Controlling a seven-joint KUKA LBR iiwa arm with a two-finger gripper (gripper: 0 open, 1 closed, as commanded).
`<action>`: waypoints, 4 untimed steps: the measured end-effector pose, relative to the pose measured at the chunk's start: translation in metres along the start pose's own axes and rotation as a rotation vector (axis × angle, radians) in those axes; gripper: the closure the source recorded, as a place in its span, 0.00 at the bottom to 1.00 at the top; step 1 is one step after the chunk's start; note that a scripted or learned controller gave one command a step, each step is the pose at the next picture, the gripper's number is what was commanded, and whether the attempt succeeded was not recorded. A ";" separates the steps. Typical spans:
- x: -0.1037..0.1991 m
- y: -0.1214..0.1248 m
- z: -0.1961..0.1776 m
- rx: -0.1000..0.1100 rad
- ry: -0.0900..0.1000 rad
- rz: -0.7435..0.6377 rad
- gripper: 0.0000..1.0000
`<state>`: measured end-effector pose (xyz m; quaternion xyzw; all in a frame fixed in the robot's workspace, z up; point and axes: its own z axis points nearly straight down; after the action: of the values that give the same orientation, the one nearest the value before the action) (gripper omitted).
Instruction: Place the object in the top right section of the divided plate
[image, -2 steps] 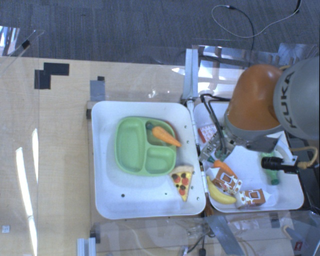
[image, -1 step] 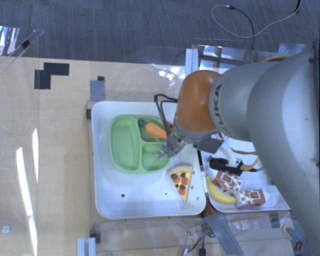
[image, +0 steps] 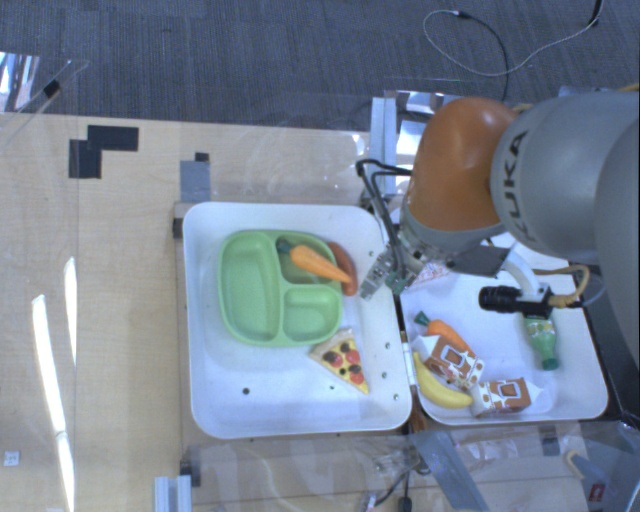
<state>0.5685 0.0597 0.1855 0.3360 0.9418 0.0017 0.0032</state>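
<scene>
We see 1 carrot lying in the green divided plate (top right section); gripper beside it, finger state: cannot tell.

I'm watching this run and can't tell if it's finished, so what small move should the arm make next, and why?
Probably lift the pincer up and back toward the right bin. The carrot already lies in the top right section of the green divided plate, and the pincer sits just beside the plate's right edge, so clearing away seems all that's left.
</scene>
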 end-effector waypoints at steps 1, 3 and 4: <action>-0.053 -0.109 -0.073 0.000 -0.002 -0.037 1.00; 0.014 -0.069 -0.192 -0.001 -0.002 -0.330 1.00; 0.001 -0.098 -0.194 0.000 -0.002 -0.667 1.00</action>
<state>0.5041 -0.0157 0.3790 0.0093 0.9999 0.0002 0.0047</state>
